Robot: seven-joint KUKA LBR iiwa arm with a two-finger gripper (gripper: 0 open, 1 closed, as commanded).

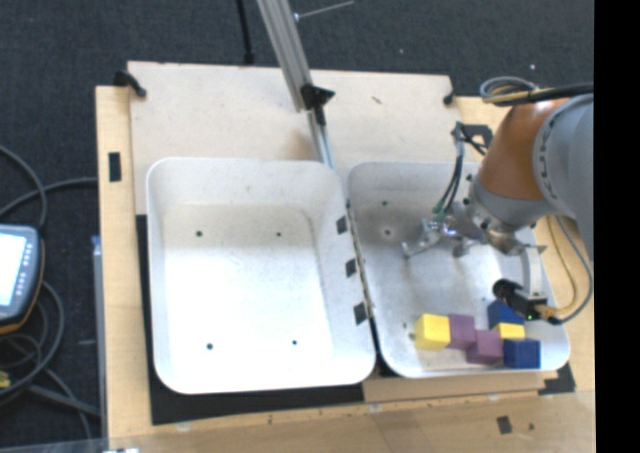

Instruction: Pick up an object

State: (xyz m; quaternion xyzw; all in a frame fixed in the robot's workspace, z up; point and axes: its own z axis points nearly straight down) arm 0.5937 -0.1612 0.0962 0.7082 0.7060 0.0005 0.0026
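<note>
Bench (250,106) of pale board carries two white bins side by side. Left bin (180,181) lies well to the left of the tool, across the shared rims. Right bin (385,186) lies under the tool. Arm (540,156), grey with an orange band, enters from the right and bends down over the right bin's upper half. Metal post (283,26) rises at a slant from the bench, up and left of the tool.

Tool (440,233) hangs low over the right bin floor, near the middle of that bin; its thin metal parts point left. Whether it is open or closed cannot be told, and nothing can be seen held in it.

Blocks sit in a cluster below and to the right of the tool, near the bin's lower rim, well apart from it. Yellow block (433,330) is the nearest, almost straight below. Purple blocks (478,338) touch it on its right. Blue block (520,353) lies farthest right, with a small yellow piece (511,331) on top of it.
</note>
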